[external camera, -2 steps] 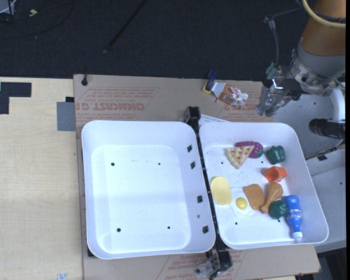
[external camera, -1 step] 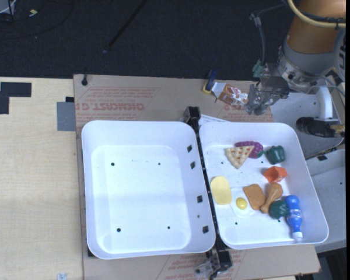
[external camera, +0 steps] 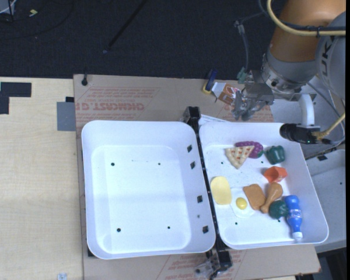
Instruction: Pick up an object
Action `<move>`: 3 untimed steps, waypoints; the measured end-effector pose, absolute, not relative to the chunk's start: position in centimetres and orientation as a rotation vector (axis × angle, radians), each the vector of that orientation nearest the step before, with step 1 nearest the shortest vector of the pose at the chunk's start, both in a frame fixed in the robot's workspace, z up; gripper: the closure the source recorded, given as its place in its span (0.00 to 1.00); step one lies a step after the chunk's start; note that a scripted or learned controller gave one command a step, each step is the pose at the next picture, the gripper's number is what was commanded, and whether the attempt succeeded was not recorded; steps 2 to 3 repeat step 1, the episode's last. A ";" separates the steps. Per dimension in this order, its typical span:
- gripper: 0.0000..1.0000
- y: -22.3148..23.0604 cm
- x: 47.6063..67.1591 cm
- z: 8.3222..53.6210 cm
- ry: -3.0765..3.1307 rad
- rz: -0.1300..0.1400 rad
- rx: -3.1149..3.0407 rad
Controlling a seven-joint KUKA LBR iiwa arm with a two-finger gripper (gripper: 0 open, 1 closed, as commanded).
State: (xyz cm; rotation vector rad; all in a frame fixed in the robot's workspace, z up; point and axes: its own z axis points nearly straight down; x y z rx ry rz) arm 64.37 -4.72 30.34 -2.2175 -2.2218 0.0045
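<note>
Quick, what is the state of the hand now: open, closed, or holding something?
Hand: cannot be told; it hangs above the right bin's far edge.

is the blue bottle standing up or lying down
Lying down: the blue bottle rests on its side in the right bin, white cap toward the bin's near edge.

A dark, almost black carpeted floor (external camera: 134, 28) fills the far part of the scene, left of the tool (external camera: 243, 111), with thin dark cables (external camera: 125, 22) trailing across it. Nearer the camera and well to the tool's left lies the pale wooden bench (external camera: 29, 197), marked with black and grey rectangular patches (external camera: 64, 115). A brown cardboard sheet with red printed lettering (external camera: 119, 101) lies flat on it. The light is even and soft.
</note>
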 end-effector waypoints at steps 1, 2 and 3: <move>1.00 0.3 64.4 29.7 -2.224 0.003 -2.214; 1.00 0.3 64.4 29.7 -2.224 0.003 -2.214; 1.00 0.3 64.4 29.7 -2.224 0.003 -2.214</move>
